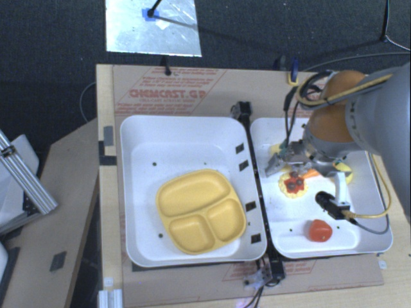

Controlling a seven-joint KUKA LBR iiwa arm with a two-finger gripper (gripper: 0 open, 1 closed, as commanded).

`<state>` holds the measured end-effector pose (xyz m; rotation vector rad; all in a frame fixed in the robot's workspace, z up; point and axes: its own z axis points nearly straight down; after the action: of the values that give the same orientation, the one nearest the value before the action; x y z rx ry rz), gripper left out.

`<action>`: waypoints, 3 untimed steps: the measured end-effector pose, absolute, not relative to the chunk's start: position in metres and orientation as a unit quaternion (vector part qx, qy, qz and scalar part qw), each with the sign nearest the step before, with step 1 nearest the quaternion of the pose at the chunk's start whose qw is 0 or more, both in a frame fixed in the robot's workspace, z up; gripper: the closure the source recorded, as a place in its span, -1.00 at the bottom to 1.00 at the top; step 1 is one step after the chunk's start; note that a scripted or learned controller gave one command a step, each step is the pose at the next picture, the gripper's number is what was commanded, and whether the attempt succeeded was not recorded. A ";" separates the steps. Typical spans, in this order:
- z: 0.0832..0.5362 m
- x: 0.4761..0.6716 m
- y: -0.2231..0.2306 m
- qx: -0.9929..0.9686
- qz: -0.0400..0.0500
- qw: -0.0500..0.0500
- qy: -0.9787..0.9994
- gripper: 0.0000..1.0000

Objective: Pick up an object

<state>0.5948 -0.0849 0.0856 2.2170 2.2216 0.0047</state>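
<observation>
Over right bin (366,236), arm's gripper (290,167) angles down, seemingly low.

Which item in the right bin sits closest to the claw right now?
The small yellow piece with the red centre, just below the claw. The plain red object lies further off, near the right bin's front wall.

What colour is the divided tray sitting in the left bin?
Yellow. The divided tray shows clearly in the camera view, lying in the left bin.
</observation>
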 end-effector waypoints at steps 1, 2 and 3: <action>0.098 0.596 -0.086 0.707 0.002 0.004 0.708 1.00; 0.143 0.603 -0.089 0.706 0.002 0.002 0.708 1.00; 0.199 0.597 -0.097 0.707 0.002 0.003 0.707 1.00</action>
<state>0.5971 -0.0971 0.1989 2.2161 2.2181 0.0065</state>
